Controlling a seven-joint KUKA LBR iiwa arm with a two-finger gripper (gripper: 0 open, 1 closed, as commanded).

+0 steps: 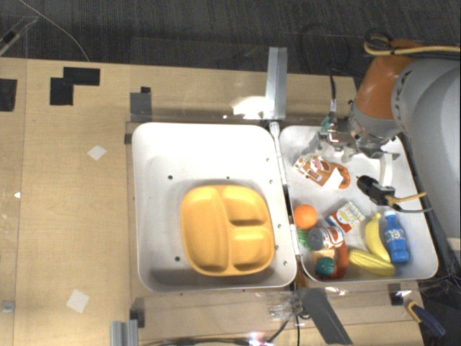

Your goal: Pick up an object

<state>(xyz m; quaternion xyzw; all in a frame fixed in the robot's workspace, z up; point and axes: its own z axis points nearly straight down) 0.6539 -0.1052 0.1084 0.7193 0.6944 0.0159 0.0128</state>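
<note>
- Clutter is the main risk: at the near end of the right bin (432, 262) a banana (371, 254), a blue bottle (393, 238), a small can (325, 241) and a green-and-red toy (330, 265) lie touching or nearly so, and a descent into that pile could nudge one thing while aiming at another.
- Beside them, near the dividing wall, an orange ball (305, 215) would likely roll away from any off-centre pinch.
- In the left bin (155, 150) a yellow divided tray (227, 228) lies flat; it looks too broad to grip except at a rim.
- Further back in the right bin, a red-and-white packet (321, 170) lies just below the gripper (340, 137), the likeliest target. Being flat and crinkled, it could slide or slip free on lifting.
- At the far end the gripper hangs low by the bin's back corner, with nothing visibly in it; whether it is apart or closed I cannot tell. A cable (403, 197) trails beside it and might snag.
</note>
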